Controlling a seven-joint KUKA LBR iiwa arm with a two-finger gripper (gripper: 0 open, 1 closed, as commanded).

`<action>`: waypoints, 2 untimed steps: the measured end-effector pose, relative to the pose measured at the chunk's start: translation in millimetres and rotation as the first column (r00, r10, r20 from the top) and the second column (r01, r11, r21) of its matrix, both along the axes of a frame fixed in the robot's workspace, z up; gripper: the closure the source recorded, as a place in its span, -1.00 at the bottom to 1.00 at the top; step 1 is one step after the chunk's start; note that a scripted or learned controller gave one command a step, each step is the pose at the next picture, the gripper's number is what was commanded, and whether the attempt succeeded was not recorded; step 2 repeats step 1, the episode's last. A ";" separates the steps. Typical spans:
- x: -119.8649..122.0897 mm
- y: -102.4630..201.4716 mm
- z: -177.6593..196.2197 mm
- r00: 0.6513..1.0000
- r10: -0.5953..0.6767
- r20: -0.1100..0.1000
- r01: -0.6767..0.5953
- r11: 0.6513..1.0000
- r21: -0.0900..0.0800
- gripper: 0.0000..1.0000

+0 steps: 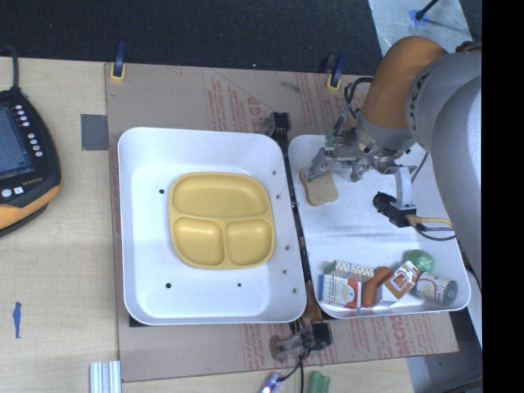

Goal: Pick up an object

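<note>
I see my gripper (321,167) low in the right bin (354,219), just above the tan bread slice (319,188). I cannot tell whether it grips. The slice lies near the bin's upper-left corner.

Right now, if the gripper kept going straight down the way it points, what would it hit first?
Most likely the tan bread slice in the right bin; the gripper sits right above it, though height is unclear.

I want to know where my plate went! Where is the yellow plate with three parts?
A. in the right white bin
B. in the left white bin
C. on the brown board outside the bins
B: the yellow plate lies in the middle of the left bin.
</note>
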State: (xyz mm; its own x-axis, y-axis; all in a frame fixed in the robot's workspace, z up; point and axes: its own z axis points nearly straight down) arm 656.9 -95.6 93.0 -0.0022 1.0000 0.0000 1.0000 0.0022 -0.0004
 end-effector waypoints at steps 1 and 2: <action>0.0 -1.6 -0.1 1.000 0.000 0.000 0.000 1.000 0.000 -1.00; 0.0 -1.6 -0.1 1.000 0.000 0.000 0.000 1.000 0.000 -1.00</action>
